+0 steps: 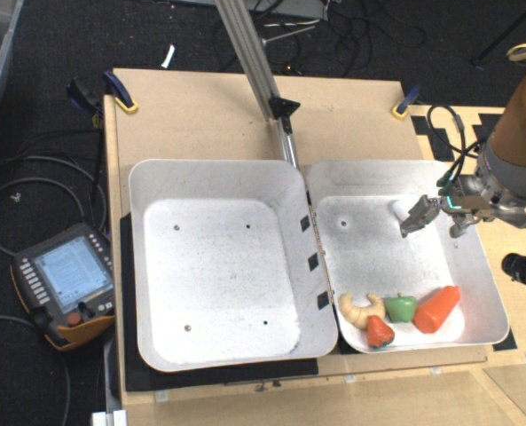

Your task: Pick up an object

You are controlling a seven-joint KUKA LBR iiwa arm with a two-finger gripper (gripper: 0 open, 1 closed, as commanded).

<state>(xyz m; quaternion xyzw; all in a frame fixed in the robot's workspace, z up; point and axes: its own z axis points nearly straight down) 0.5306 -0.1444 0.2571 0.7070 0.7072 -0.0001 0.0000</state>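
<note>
- Broadly, the flat tan wooden surface (351,96) carries two shallow white plastic bins set side by side, their inner rims touching.
- The left white bin (147,238) has rounded corners and a speckled floor with a few small dark dots.
- The right white bin (369,180) holds four toy foods clustered along its near edge.
- The grey arm with an orange band (518,140) reaches in from the right.
- Its two-finger gripper (438,217) hangs over the right bin's far half with fingers spread apart, holding nothing, well apart from the toys.
- The orange tapered plastic carrot (437,309) lies tilted, rightmost.
- The cream curved knobbly piece (360,307) lies leftmost.
- The glossy green pepper-shaped toy (403,306) sits between them.
- The small red rounded toy (380,330) lies nearest the rim, touching the cream piece.
</note>
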